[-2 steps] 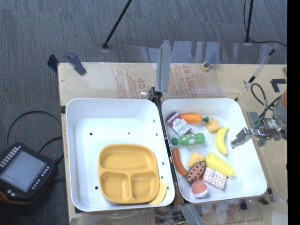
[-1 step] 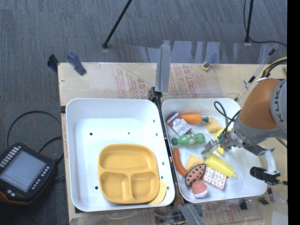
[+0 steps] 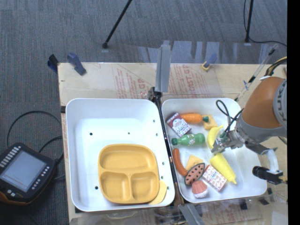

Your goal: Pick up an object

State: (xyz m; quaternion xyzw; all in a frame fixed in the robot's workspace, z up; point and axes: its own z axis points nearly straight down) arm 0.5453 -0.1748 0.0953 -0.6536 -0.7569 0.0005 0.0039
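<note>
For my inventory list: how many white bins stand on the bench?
2. The left bin holds a yellow divided tray. The right bin holds the toy food, with the gripper over it. The bench shows no place for another.

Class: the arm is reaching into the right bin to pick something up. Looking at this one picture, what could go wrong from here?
1. The end effector sits low between the banana and the yellow corn, so it may nudge one instead of gripping it.
2. The toys are crowded; lifting one could drag the green bottle or cheese wedge along.
</note>
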